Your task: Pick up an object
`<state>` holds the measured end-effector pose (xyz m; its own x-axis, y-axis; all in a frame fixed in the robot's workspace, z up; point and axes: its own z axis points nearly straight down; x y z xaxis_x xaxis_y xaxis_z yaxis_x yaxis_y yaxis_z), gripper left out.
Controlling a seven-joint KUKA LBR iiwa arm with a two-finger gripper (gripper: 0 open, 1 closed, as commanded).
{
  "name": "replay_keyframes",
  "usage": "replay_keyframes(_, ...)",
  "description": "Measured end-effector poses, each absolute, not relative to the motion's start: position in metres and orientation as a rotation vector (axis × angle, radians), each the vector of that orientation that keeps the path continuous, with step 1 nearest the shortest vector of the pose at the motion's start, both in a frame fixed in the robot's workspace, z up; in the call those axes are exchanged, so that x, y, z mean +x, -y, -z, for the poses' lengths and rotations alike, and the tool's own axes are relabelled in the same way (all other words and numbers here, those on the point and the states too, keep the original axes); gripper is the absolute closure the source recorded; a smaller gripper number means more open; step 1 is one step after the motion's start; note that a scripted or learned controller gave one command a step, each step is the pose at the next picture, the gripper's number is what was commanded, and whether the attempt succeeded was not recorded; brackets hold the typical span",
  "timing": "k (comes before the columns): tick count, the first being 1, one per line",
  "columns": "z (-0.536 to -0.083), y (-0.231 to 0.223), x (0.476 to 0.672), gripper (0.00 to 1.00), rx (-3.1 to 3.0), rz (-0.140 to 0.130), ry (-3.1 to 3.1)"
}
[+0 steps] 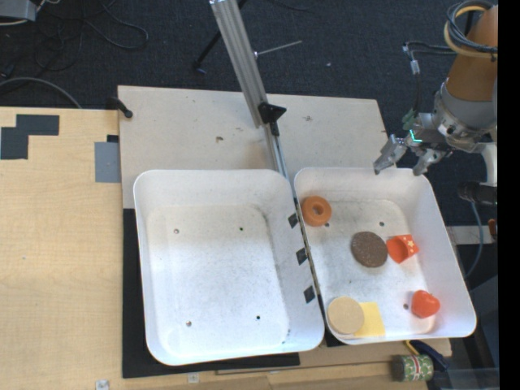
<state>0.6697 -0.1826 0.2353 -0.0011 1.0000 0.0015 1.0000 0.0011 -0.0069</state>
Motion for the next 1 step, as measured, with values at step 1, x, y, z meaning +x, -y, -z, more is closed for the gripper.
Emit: replay_keyframes(1, -0.2381, 0.1823, 0.6706, 0.00, -2.215, -0.003, 2.224)
